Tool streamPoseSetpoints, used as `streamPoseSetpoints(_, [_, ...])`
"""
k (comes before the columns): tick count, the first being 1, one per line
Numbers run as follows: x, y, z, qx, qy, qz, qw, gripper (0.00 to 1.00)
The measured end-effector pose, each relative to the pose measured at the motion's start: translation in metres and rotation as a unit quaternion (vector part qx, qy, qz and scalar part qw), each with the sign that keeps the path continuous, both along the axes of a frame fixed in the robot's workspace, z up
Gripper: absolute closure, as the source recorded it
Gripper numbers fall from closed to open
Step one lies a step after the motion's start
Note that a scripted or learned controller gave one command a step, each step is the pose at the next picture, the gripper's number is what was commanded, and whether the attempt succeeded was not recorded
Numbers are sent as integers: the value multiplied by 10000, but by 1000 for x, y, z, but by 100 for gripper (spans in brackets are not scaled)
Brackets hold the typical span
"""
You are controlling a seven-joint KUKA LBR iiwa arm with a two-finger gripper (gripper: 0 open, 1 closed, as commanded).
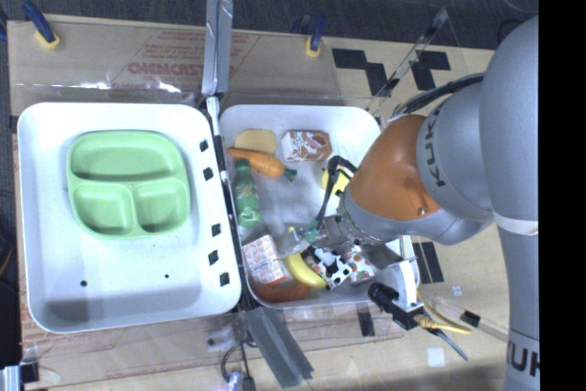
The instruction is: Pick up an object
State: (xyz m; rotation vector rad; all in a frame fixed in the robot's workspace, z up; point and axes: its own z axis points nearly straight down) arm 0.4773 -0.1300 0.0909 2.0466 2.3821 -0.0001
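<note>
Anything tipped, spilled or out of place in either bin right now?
Nothing stands out. The green sectioned plastic tray lies flat in the left white bin. The orange toy carrot, yellow banana and other small items sit jumbled but contained in the right white bin.

Even, diffuse light from overhead fills the view, bright enough that both white bins read clearly. The left bin [41, 197] glares nearly to pure white along its 9 o'clock wall, and a soft grey shadow pools in its corner at 7 o'clock. The green tray [128, 181] shows gentle shading in its compartments, with no hard edges. The arm's orange band [394, 179] carries a broad soft sheen and casts a dim shadow over the jumble in the right bin [275, 114] toward 5 o'clock. The dark floor at 12 o'clock is murky and grainy. Focus is moderate overall; small items look slightly smeared, and straight edges of the tabletop [110, 50] bow faintly.
</note>
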Motion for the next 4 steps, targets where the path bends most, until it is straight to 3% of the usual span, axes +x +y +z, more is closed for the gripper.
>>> streamPoseSetpoints(1, [2, 0, 10, -4, -19, 31, 10000, 100])
streamPoseSetpoints(2, [50, 86, 99, 7, 19, 329, 9995, 100])
streamPoseSetpoints(3, [50, 85, 99, 6, 19, 325, 9995, 0])
streamPoseSetpoints(4, [94, 28, 45, 1, 24, -118, 9999, 0])
